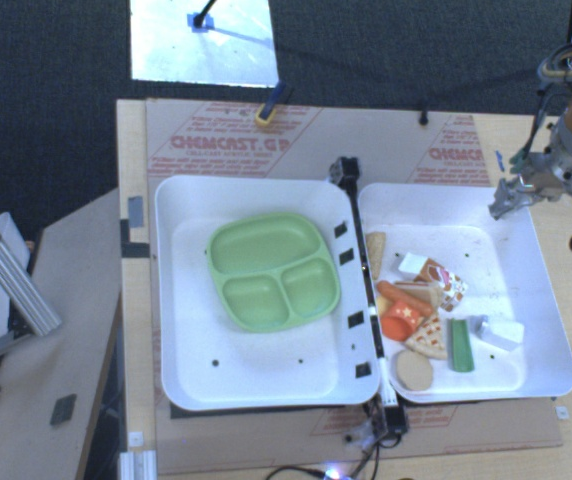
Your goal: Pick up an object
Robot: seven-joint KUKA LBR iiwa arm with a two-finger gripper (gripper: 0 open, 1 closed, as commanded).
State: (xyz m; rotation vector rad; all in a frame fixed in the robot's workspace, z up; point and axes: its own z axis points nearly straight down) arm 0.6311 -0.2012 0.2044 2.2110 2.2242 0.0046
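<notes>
The right bin holds a cluster of toy food: a white block, a carrot, a red tomato piece, a pizza slice, a green stick, a tan round cookie and a grey-and-white piece. A green divided tray lies in the left bin. My gripper hangs over the right bin's far right corner, well apart from the food, with nothing visibly in it.
A black divider runs between the two bins. A metal plate lies on the dark floor at the back. An aluminium frame stands at the left edge.
</notes>
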